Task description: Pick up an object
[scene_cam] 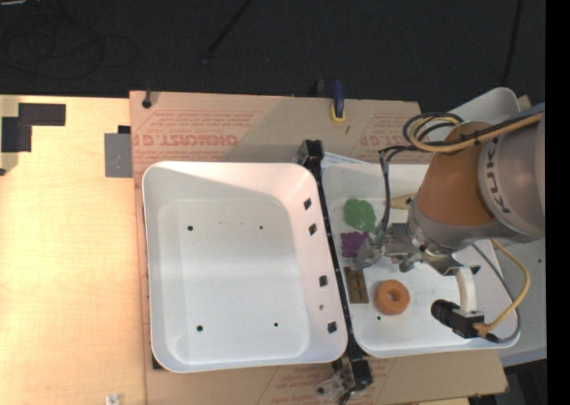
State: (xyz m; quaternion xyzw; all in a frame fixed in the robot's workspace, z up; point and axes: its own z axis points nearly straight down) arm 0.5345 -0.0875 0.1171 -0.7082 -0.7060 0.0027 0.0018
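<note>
In the right bin (pixel 419 341), near its left wall, lie a green lump (pixel 360 213), a small purple piece (pixel 352 243), a brown flat block (pixel 356 286) and an orange ring (pixel 392 297). My gripper (pixel 374 250) hangs low over this bin, right beside the purple piece and between the green lump and the ring. The arm's grey and orange body covers the bin's right half. Nothing can be seen lifted off the bin floor.
The left white bin (pixel 151 261) stands beside the right one, with a black divider strip (pixel 325 252) between them. Both rest on cardboard (pixel 223 132). A pale wooden bench top (pixel 62 261) stretches to the left.
</note>
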